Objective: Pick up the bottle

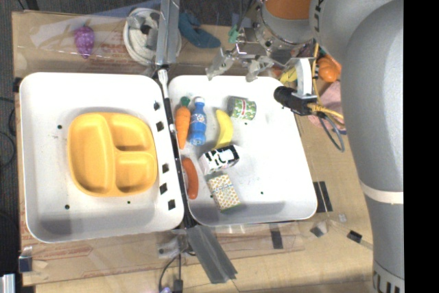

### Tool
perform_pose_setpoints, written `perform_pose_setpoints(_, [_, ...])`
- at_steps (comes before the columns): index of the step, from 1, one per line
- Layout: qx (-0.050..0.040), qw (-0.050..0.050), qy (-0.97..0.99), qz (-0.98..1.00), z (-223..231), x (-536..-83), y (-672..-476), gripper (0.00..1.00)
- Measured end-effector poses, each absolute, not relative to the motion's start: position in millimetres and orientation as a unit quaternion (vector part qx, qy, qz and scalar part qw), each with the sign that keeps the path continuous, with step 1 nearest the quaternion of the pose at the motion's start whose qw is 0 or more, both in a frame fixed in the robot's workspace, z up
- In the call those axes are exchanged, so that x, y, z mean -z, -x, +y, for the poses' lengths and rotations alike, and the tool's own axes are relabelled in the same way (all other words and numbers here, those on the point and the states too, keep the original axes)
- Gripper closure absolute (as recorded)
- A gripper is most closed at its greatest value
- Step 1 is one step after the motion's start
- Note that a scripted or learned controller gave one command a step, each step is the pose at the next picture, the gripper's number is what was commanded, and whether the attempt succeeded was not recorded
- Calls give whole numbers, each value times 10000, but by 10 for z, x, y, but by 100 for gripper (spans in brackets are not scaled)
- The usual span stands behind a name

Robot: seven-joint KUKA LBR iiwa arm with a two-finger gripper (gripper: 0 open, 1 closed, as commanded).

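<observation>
Overhead, from the one fixed camera, my gripper [240, 65] hangs above the far rim of the right bin [288, 168], its metal fingers spread open with nothing between them. My target, the bottle [197, 121], lies on its side in the left part of that bin, blue cap toward the far wall, squeezed between a carrot [182, 121] and a banana [223, 127]. I judge it a light, stiff plastic cylinder with a slick label, likely to roll; I would close across its middle, though the neighbours leave little room. Nearby lie a green can [242, 108], a red sausage [190, 178] and a speckled box [224, 191]. A smooth yellow divided tray [113, 153] sits in the left bin [41, 216].
</observation>
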State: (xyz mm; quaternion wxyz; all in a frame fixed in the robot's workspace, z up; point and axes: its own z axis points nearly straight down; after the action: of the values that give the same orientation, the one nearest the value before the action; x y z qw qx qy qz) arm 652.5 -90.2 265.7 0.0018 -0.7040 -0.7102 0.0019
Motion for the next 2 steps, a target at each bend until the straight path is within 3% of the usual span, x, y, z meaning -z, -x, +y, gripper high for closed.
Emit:
perform_pose_setpoints(1, [-26, 20, 7150, -6992, -889, -1410, -6560, 0])
perform_pose_setpoints(2, [-2, 13, 7443, -6679, -957, -931, -6572, 0])
